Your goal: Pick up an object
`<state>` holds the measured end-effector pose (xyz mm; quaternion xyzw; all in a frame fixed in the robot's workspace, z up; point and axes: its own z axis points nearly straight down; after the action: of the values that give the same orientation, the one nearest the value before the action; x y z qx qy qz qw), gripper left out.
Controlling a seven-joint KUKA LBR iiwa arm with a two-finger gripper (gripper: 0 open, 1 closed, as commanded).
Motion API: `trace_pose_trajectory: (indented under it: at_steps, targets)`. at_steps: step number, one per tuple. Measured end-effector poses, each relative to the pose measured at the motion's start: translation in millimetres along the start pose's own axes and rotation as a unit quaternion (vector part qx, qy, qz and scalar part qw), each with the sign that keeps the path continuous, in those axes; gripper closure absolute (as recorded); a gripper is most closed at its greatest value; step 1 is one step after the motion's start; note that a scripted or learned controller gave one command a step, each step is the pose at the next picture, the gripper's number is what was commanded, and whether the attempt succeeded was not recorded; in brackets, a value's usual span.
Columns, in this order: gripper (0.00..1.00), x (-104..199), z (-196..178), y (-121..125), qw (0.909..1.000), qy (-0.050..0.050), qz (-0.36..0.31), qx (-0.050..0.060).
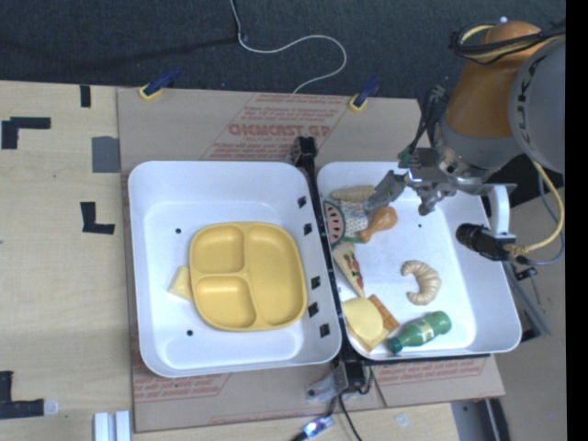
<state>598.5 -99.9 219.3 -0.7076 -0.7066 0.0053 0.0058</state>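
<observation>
My gripper (407,197) hangs over the upper part of the right bin (485,274), open, with nothing between its fingers. One finger (385,192) reaches down-left, just above an orange-brown drumstick (379,220). A pale bread-like piece (351,194) and a watermelon slice (333,220) lie by the bin's left wall. A croissant (423,281) lies in the middle, well below the gripper. A pizza-like slice (349,266), a yellow cheese wedge (363,322) and a green bottle (420,331) lie toward the front.
The left bin (156,200) holds a yellow divided plate (248,276) with a pale yellow wedge (178,284) at its left side. A black divider (317,246) runs between the bins. The right bin's floor shows bare white at its right side.
</observation>
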Motion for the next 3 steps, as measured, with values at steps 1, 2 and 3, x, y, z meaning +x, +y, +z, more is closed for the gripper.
trace_pose_trajectory:
  at_steps: [1,2,3]
  targets:
    - [0.0,0.2,-8.6,2.1,1.0,0.0,-0.002,-0.007]
    - [0.0,-0.7,55.3,4.1,1.0,-0.001,-0.001,-0.005]
    - [0.0,-3.2,117.2,7.8,1.0,-0.001,-0.002,-0.006]
